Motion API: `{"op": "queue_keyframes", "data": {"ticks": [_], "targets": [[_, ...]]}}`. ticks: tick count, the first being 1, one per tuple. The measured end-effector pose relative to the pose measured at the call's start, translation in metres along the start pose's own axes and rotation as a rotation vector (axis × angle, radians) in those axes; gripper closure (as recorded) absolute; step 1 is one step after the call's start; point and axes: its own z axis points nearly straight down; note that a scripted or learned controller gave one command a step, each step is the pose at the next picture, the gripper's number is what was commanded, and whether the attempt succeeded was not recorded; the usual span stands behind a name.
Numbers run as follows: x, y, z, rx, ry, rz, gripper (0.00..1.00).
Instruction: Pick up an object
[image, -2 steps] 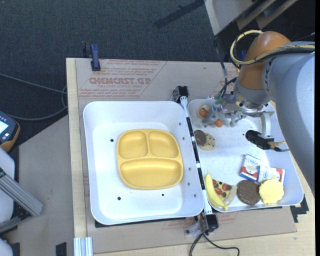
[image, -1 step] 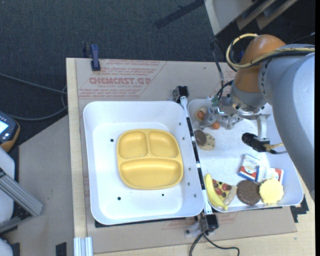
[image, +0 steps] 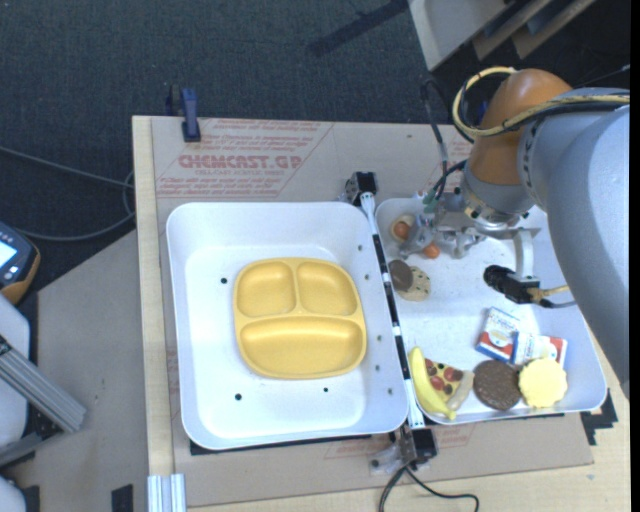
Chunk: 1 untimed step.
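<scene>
The gripper (image: 447, 232), its state not discernible, hangs low over the far left part of the right bin (image: 590, 385), with the small orange object (image: 402, 228) just to its left and a brown-and-cream piece (image: 408, 280) slightly nearer.

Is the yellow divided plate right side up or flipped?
Right side up. The yellow divided plate lies flat in the left bin, its three compartments facing up with raised ridges between them and nothing in them.
</scene>
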Motion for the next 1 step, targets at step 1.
{"op": "queue_keyframes", "data": {"ticks": [1], "targets": [[0.0012, -0.0028, -0.0065, 0.011, 0.002, -0.001, 1.0]]}}
